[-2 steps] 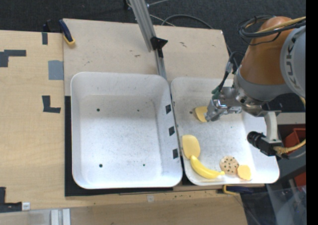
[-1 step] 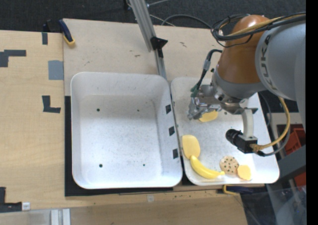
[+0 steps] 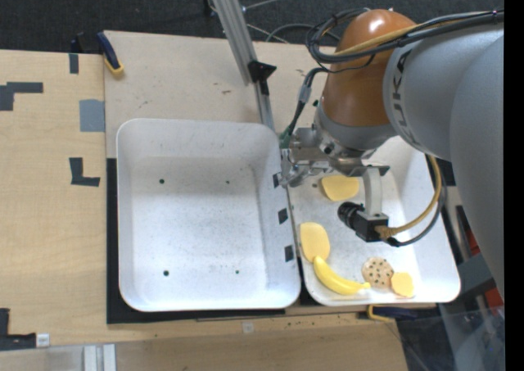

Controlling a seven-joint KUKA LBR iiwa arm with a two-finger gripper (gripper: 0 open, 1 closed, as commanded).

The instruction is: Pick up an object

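The arm's gripper [image 3: 315, 166] is hovering at centre-right over the right bin [image 3: 434, 279], its grip unreadable; next, descending onto a yellow piece [image 3: 339, 188].

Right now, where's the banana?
The banana lies in the right bin, near its front edge, between the yellow piece and the cookie.

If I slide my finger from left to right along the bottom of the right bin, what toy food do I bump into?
Yellow round piece → banana → speckled cookie → small orange-yellow piece.
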